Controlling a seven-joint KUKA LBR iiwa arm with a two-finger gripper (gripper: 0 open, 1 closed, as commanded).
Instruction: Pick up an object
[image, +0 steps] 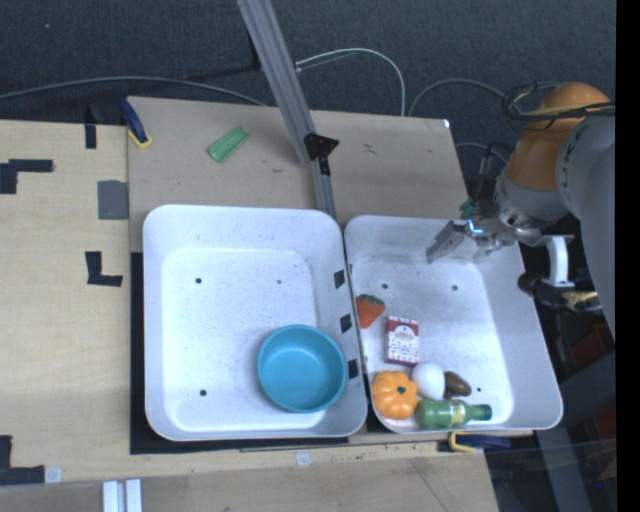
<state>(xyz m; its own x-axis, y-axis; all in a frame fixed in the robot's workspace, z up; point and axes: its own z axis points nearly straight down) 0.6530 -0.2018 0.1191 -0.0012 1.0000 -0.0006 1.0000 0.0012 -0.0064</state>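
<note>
While the grey arm is reaching in over the right-hand bin (520, 330), its pincer (452, 240) is hovering above that bin's bare upper corner, and I cannot tell whether it is parted or closed. Nothing is showing in its grasp.

The things it could pick up are lying well below it, crowded at the bin's lower end: a strawberry toy (369, 309) and a small red box (402, 340) nearest the pincer, then an orange pumpkin (394, 394), a white egg (429, 379), a brown piece (457, 383) and a green bottle (452, 412) pressed against one another farthest away. Off to the pincer's lower left, in the other bin (200, 250), a blue bowl (301, 367) is sitting alone.

The risk, as I am judging it, is in that cluster: round, touching items may be rolling aside or getting nudged together if the pincer is coming down between them, and those against the bin wall are leaving little room.
</note>
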